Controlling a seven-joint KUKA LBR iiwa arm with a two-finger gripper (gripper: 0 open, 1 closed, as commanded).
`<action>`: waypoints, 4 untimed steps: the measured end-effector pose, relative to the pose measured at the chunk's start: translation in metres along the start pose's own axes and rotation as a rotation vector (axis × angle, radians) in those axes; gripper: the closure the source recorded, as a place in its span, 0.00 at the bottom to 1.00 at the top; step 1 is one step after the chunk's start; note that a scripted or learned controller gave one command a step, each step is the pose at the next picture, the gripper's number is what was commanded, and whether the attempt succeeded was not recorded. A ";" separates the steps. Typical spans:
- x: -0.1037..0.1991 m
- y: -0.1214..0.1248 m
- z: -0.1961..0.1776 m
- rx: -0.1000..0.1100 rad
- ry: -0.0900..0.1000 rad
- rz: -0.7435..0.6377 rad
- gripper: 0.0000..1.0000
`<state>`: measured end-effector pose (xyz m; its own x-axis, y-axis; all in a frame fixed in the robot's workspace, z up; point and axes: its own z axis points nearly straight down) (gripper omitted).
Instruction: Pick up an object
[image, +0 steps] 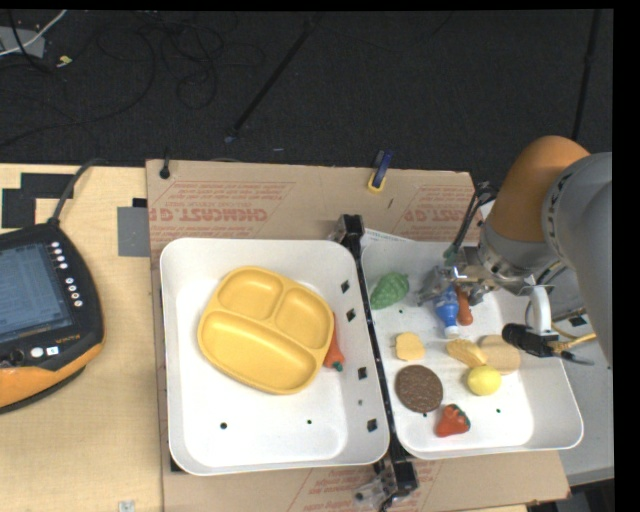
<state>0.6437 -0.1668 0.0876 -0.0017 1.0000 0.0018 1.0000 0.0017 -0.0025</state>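
My gripper hangs low over the back of the right bin. It is right above a blue bottle-shaped toy with an orange-red end, which lies on the bin floor. Whether it touches the toy is unclear. Around it lie a green leafy toy, a yellow wedge, a brown round cookie, a tan bread-like piece, a yellow lemon and a red strawberry.
The left bin holds a yellow divided plate, with a small orange-red toy at its right edge. A black divider separates the bins. A teach pendant lies on the bench at far left.
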 end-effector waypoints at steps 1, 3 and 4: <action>-0.048 0.000 -0.001 -0.004 -0.003 0.003 0.00; 0.002 -0.019 0.000 -0.004 -0.003 0.001 0.00; 0.001 -0.023 -0.009 0.008 0.002 0.005 1.00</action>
<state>0.6204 -0.1657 0.0966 0.0031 1.0000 0.0033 0.9999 -0.0031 -0.0104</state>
